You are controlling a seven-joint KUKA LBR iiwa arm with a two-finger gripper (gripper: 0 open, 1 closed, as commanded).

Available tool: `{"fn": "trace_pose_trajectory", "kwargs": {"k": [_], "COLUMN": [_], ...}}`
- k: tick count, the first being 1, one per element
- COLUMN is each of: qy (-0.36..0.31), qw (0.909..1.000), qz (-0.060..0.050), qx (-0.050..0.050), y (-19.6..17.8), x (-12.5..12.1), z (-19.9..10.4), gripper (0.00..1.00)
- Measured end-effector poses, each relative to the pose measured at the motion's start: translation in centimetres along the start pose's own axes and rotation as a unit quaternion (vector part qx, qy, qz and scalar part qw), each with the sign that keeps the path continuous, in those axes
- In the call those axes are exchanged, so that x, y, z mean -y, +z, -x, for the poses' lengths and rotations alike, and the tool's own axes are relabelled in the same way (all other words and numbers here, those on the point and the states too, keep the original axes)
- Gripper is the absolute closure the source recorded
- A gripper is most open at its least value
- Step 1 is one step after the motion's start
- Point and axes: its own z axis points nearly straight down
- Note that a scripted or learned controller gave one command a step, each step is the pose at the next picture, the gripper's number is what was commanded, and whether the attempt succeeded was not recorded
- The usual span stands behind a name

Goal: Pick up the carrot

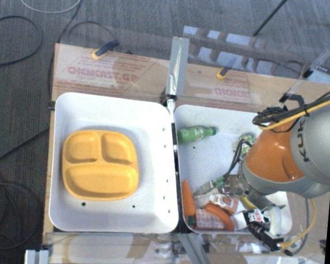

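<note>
the carrot (188, 199) lay along the left wall of the right bin (224, 121), near its front corner, pointing roughly near to far. just right of it sat a sausage (219, 217) on a small packet, and a green bottle (195, 133) lay at the far left of that bin. the left bin (155, 113) carried a yellow tray (100, 164). the arm (284, 157) hung over the right half of the right bin, so the step in hand looked like the approach. its claw sat under the orange band and the wrist hid it, so whether it was released or clenched i cannot tell. the next move, by my reckoning, called for shifting left and lining up across the carrot, clear of the wall. clutter under the wrist was hard to make out.
</note>
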Motion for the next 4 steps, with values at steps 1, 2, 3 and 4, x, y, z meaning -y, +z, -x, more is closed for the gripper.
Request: {"fn": "trace_pose_trajectory", "kwargs": {"k": [1,2,3,4], "qy": [-0.057,-0.094,-0.069,-0.08], "qw": [0.9984,0.9955,0.9976,0.9968], "qz": [0.002,0.003,0.002,0.002], "qx": [0.004,0.003,0.0,0.0], "y": [-0.02,-0.02,0.0,0.02], "x": [-0.13,-0.2,-0.14,-0.14], "z": [-0.48,-0.43,-0.39,-0.34], "gripper": [0.0,0.0,0.0,0.0]}}
